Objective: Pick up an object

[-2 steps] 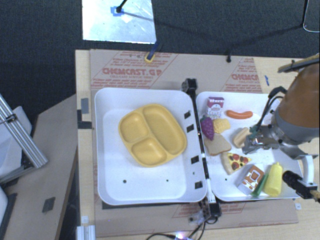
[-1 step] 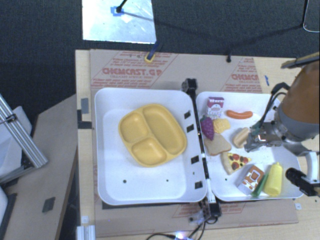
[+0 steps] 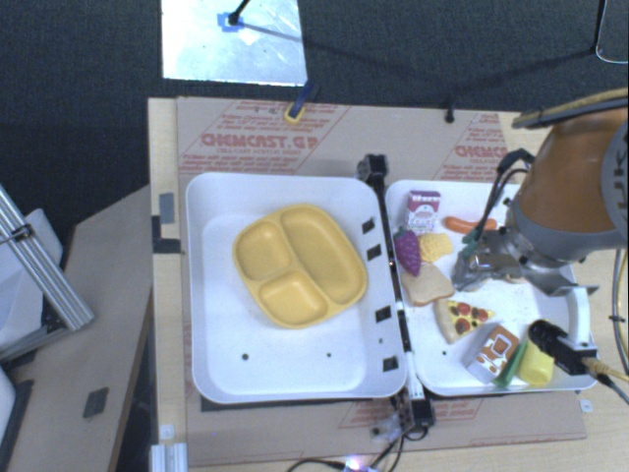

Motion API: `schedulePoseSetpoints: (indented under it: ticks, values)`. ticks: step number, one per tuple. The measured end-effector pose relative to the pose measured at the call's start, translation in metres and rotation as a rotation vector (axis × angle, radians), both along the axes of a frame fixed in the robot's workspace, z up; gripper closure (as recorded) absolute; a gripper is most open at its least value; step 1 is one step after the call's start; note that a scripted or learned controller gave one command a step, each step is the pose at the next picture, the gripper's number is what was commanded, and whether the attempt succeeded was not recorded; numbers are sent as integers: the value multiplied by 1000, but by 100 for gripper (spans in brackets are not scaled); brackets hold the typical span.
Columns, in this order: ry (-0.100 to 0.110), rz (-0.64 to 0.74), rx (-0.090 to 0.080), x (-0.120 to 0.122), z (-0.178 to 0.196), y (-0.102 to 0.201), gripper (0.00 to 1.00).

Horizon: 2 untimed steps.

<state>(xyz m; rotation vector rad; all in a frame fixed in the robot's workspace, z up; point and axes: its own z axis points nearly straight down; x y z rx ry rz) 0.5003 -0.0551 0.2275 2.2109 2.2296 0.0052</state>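
The end effector (image 3: 470,268) hangs low in the right bin (image 3: 580,308), just beside the bread slice (image 3: 427,284) and above the pizza slice (image 3: 464,315); whether it is open or closed cannot be told. Purple grapes (image 3: 407,252), a small carton (image 3: 424,209) and a sausage (image 3: 462,225) lie near. A yellow divided plate (image 3: 299,264) sits in the left bin (image 3: 221,362).

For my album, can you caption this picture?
Robot gripper hovers over toy food in right bin; yellow tray sits left.

Yellow tray (image 3: 295,264), white bins (image 3: 211,293)
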Motion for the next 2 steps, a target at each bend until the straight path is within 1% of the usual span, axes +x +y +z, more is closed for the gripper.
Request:
schedulePoseSetpoints:
  ticks: [1,2]
  values:
    - [2,-1,0,-3,1,31,100]
    - [2,-3,-1,0,5,30,100]
